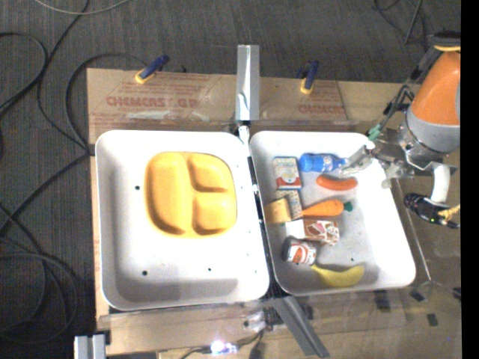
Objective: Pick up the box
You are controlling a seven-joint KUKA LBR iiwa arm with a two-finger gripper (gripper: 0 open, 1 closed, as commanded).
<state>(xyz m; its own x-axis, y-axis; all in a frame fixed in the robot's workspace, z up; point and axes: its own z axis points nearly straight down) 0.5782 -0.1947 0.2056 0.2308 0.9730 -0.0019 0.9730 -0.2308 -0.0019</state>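
grey arm (434, 129), rounded orange band above the wrist, black cables alongside, pale metal pincer (362, 156)

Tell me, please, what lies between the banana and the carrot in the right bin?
In the camera view, a small carton lies between the banana and the carrot.

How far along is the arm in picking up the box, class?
Nothing looks done: the box lies flat in the right bin, beside the blue bottle. In hand: the gripper sits at the bin's upper right, near the bottle, apart from the box. Left: reach, grasp and lift the box.
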